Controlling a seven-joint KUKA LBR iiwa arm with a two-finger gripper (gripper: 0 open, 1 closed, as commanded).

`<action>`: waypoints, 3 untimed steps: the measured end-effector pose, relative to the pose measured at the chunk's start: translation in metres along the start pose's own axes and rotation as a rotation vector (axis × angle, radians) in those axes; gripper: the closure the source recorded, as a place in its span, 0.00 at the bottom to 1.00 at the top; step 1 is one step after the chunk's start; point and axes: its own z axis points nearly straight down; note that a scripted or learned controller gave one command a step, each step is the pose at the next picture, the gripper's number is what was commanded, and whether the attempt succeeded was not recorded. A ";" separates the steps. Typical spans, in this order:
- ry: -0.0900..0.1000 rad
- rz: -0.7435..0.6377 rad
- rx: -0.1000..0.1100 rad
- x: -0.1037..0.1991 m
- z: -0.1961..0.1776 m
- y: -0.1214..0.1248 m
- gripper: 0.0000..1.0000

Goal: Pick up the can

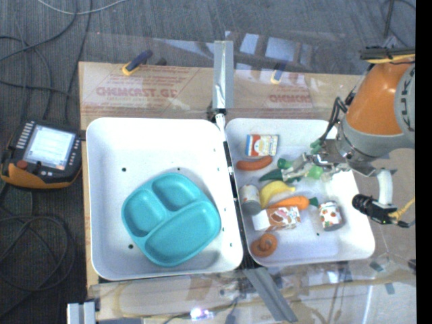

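The can is a small grey cylinder lying against the left wall of the right bin, beside a yellow banana. My gripper hangs over the upper middle of that bin, up and to the right of the can and well apart from it. It sits among green toy items. The grey and orange arm reaches in from the right.
Around the can lie a red sausage, a carrot, a red-and-white box, a small carton, a strawberry-print item and a brown pastry. A teal divided plate rests in the left bin.
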 end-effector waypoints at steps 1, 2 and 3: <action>-0.001 0.177 0.000 -0.054 0.023 -0.024 0.00; -0.004 0.157 -0.026 -0.063 0.073 -0.036 0.00; 0.000 0.168 -0.045 -0.061 0.081 -0.051 0.00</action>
